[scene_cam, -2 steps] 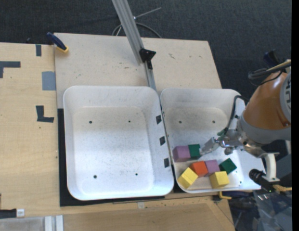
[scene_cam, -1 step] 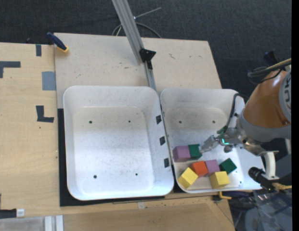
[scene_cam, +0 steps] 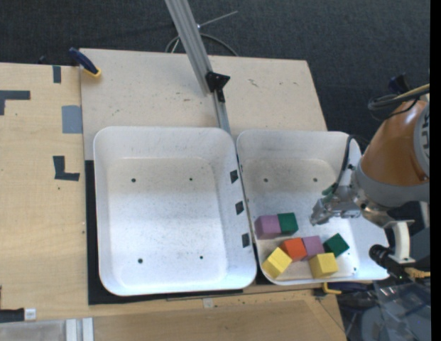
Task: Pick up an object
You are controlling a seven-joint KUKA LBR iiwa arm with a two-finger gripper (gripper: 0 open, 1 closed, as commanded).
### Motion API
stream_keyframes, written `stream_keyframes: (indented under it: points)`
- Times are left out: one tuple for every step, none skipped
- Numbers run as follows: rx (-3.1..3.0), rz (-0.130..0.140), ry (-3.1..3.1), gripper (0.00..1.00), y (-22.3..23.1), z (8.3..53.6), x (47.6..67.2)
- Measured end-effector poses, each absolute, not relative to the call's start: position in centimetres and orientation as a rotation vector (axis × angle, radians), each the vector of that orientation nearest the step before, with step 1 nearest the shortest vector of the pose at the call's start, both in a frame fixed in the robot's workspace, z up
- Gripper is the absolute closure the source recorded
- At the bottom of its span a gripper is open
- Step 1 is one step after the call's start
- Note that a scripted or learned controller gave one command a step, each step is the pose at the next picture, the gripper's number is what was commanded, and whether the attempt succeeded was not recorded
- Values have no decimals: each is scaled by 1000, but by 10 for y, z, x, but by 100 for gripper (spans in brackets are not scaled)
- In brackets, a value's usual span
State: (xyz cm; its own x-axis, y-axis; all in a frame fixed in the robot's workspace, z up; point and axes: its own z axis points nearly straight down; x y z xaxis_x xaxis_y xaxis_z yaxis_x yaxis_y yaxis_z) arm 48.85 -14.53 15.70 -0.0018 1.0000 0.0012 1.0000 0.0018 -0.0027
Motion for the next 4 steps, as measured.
stream_keyframes:
  points:
    - [-2217, 2, -2221, 0, -145, 157, 488]
    - [-2233, -14, -2232, 0, -124, 114, 489]
    - [-2249, -17, -2232, 0, -110, 109, 490]
    - [-2226, -4, -2226, 0, -123, 185, 484]
